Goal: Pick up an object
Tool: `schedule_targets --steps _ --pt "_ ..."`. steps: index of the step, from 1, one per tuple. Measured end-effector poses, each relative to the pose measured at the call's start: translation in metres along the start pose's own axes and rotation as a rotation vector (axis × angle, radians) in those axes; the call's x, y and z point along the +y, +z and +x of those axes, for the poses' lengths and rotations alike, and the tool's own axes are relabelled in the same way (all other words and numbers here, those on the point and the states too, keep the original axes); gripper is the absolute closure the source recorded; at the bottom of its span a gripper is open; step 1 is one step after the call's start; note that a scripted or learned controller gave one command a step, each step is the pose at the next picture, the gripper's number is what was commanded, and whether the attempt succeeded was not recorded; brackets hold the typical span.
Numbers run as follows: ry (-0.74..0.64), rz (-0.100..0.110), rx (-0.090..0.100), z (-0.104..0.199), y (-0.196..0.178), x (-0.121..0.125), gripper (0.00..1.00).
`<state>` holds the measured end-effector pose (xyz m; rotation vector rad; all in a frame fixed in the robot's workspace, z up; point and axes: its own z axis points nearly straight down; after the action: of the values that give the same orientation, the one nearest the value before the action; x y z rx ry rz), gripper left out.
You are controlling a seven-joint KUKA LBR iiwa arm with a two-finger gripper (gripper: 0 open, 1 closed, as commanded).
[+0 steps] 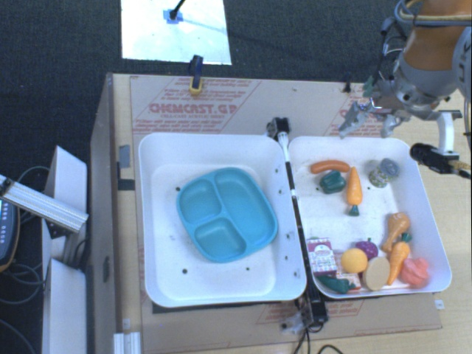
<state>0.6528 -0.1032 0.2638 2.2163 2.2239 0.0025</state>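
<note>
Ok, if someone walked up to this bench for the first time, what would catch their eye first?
Probably the light blue three-compartment plastic tray, lying alone in the left white bin. Next, the bright clutter of toy food in the right white bin: an orange plastic carrot near the middle, and a yellow ball-like fruit in the crowded near end. The grey arm's two-finger gripper hangs above the right bin's far edge.

Floor (59,43): dark carpet, all around the bench.
Far floor: pale square sheet (175,21), blue mark.
Bench top (221,102): brown board, red print.
Left: white boxes (63,220), cables (18,271).
</note>
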Motion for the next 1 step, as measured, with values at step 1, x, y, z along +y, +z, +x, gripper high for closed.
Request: schedule_targets --steps 1 --pt "0.002 0.003 0.000 -0.0262 0.1096 -0.0248 0.00"
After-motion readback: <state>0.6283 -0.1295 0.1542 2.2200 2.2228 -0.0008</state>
